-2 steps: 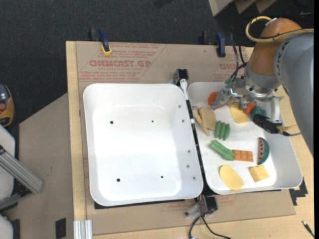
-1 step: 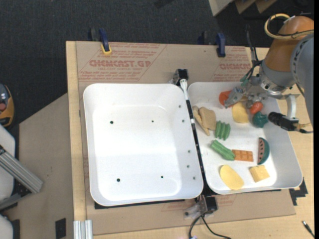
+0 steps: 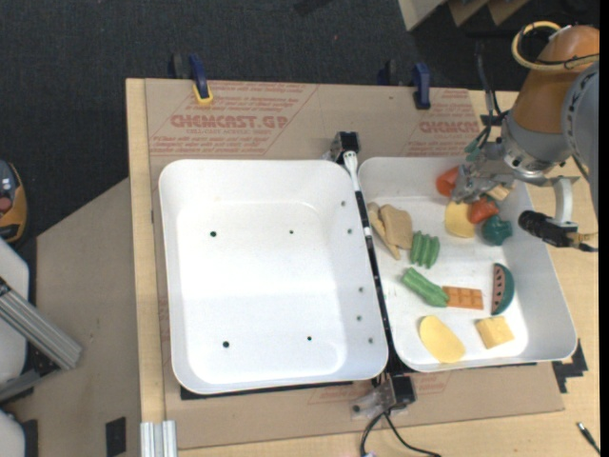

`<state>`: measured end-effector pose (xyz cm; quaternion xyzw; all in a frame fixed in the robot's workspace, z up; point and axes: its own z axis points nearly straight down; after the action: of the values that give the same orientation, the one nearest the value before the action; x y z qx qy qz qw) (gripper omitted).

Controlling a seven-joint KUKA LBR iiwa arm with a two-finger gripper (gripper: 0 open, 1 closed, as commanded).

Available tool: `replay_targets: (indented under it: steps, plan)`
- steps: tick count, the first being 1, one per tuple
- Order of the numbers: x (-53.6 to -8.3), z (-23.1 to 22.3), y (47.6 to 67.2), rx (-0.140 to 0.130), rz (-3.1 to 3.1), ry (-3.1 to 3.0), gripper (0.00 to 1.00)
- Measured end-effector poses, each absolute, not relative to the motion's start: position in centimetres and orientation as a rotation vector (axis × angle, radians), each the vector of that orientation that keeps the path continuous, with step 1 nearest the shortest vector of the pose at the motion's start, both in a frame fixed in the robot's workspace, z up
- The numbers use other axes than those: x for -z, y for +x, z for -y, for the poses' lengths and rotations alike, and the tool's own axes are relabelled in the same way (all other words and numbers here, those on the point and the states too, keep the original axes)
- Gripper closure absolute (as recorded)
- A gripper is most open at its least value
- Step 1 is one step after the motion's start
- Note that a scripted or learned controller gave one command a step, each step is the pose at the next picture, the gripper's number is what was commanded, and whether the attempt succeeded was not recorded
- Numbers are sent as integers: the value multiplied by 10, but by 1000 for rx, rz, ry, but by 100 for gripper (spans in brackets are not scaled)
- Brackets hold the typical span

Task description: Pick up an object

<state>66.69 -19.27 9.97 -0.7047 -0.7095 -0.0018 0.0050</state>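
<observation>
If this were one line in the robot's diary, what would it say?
phase: reaching | gripper: over right bin, at orange toy | grasp: unconfirmed

One camera was fixed above the bench (image 3: pixel 285 103), looking down at a slant. It stood far enough back to take in both white bins (image 3: pixel 181 255) whole, side by side, with dark floor (image 3: pixel 95 27) beyond the bench's far edge at the top of the picture. The arm (image 3: pixel 561 93) came in from the right side of its view.
</observation>
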Motion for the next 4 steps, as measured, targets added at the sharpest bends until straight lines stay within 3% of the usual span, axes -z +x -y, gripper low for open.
replay_targets:
  steps: [1,2,3,4]
  plan:
    - [-91,213,627,34,2222,-2209,100]
    - [-154,224,583,0,2219,-2222,100]
    - [-151,224,584,0,2220,-2221,0]
    - [-82,219,592,8,2219,-2210,0]
